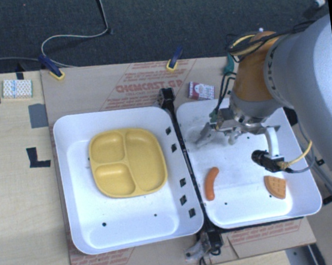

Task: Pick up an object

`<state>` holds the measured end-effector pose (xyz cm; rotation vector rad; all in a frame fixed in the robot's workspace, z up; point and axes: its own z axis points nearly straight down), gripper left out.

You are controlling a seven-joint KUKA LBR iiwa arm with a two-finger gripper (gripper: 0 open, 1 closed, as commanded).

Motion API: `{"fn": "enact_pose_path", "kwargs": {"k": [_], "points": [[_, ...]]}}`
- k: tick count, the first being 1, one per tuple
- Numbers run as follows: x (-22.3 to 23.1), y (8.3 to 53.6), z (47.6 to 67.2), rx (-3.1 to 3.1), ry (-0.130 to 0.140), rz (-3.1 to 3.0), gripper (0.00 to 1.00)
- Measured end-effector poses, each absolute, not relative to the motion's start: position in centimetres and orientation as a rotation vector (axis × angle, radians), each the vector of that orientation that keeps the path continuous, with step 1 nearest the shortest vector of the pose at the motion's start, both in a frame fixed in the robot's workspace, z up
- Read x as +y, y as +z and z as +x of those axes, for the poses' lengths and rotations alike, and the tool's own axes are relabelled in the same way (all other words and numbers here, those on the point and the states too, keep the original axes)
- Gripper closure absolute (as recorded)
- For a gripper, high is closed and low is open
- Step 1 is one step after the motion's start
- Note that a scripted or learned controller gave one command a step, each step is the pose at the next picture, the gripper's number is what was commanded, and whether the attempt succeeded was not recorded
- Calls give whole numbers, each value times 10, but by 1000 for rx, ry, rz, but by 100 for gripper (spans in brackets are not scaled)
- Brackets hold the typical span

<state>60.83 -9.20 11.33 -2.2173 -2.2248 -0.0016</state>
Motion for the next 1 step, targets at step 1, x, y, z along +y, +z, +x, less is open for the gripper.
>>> {"fn": "enact_pose_path", "kwargs": {"k": [1], "points": [[-97, 86, 591, -2224, -2, -2221, 0]]}}
